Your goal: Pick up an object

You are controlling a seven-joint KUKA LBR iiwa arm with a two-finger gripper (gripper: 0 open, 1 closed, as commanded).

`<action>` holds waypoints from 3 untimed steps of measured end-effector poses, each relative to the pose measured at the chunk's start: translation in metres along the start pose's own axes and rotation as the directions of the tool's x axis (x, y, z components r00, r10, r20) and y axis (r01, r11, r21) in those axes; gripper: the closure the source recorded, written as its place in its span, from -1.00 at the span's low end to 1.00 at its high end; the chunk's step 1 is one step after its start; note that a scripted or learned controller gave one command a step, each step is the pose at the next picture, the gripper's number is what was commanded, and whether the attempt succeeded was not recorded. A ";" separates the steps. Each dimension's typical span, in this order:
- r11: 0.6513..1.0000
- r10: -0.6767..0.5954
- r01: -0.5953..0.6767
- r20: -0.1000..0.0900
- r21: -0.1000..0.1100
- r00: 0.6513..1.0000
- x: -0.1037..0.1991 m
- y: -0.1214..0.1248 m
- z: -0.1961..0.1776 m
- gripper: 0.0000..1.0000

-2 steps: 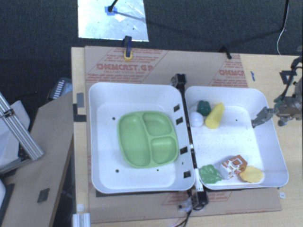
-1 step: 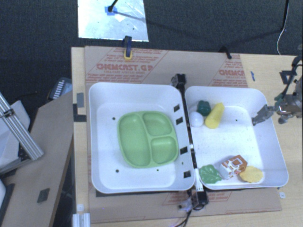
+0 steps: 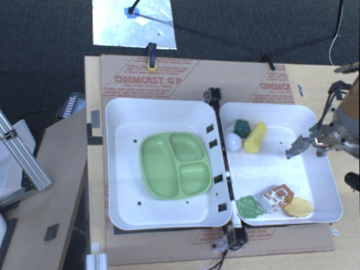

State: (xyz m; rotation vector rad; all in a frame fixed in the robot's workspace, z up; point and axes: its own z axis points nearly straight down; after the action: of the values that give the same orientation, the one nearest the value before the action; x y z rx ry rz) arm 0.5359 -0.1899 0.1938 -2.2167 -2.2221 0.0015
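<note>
Reading CHEMCAST GP in red on brown board [image 3: 147, 79] behind white bins [image 3: 121, 117], jaws' state unclear.

Green tray [image 3: 169, 165] in white bin [image 3: 124, 117]; yellow cylinder [image 3: 254, 138], white ball [image 3: 233, 142], orange-and-white printed packet [image 3: 277, 197].

Even, bright overhead light, soft shadows, slightly grainy focus (glare on the foil sheet [image 3: 134, 14] at top).

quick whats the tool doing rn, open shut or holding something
tool: over the right bin, on its right side, with nothing seen between its fingers; open or shut cannot be told.
</note>
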 end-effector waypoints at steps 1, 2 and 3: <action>1.000 0.002 -0.002 0.000 0.000 1.000 -0.005 0.002 0.061 -1.00; 1.000 0.002 -0.002 0.001 -0.001 1.000 -0.005 0.002 0.112 -1.00; 1.000 0.001 -0.001 0.004 -0.007 1.000 -0.006 0.004 0.099 1.00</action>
State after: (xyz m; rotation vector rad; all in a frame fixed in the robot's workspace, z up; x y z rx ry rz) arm 0.5397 -0.1953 0.0952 -2.2234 -2.2256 -0.0020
